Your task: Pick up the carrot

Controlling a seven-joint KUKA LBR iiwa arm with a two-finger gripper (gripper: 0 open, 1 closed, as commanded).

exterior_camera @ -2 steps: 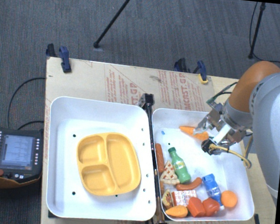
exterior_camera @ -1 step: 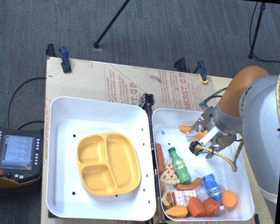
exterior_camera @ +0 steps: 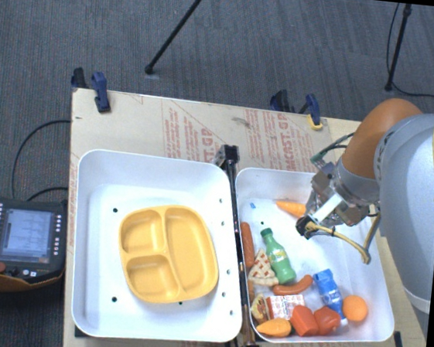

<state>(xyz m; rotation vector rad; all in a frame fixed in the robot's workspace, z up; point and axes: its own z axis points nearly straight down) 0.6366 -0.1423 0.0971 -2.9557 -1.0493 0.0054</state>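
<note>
The carrot [exterior_camera: 288, 208] is a small orange cone lying near the far wall of the right bin [exterior_camera: 385, 283], its tip pointing left. My gripper [exterior_camera: 317, 199] hangs just right of the carrot and over its thick end, reaching down from the grey arm with the orange band. The gripper's body covers the carrot's right end. I see nothing clearly held.
In the near half of the right bin lie a green bottle [exterior_camera: 278, 255], a long sausage [exterior_camera: 246, 245], a pizza slice [exterior_camera: 263, 270], a blue packet [exterior_camera: 327, 286], an orange [exterior_camera: 354, 307] and red pieces [exterior_camera: 314, 321]. A yellow divided plate [exterior_camera: 167, 253] rests in the left bin [exterior_camera: 94, 194].
</note>
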